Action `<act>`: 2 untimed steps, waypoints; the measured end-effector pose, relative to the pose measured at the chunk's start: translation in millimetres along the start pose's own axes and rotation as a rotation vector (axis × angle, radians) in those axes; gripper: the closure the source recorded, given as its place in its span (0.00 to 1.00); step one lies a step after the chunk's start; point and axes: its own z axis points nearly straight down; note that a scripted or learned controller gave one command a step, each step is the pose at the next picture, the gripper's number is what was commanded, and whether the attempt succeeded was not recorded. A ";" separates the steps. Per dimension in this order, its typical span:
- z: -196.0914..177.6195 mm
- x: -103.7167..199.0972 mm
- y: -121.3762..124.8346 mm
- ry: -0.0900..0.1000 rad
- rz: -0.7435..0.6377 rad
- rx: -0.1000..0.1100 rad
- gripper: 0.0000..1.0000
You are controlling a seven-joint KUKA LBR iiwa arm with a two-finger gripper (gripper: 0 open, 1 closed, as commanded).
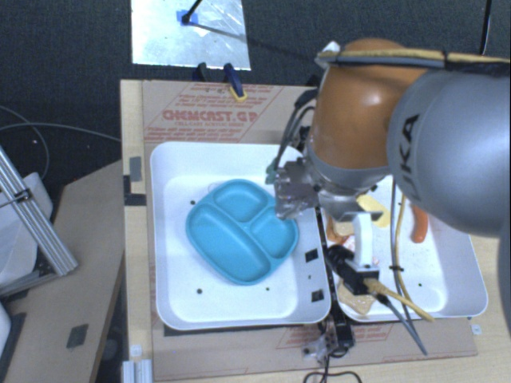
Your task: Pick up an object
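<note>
The arm's jaws (289,198) hang low over the three o'clock edge of the blue divided plate (239,230) in the left bin (172,294), seemingly lining up a rim grab, though I cannot tell whether they're apart.

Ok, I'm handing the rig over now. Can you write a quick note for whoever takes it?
Gripper: low over the blue plate's right edge in the left bin; fingers too blurred to judge, no grasp visible.
Things: plate lies flat in the left bin. Right bin has small items, including an orange piece and a yellow one, partly hidden by the arm.
Done: nothing seen lifted.
Left: grasp and lift one object.
</note>
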 end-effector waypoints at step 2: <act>-119.5 -47.6 120.0 -0.005 0.010 -0.010 1.00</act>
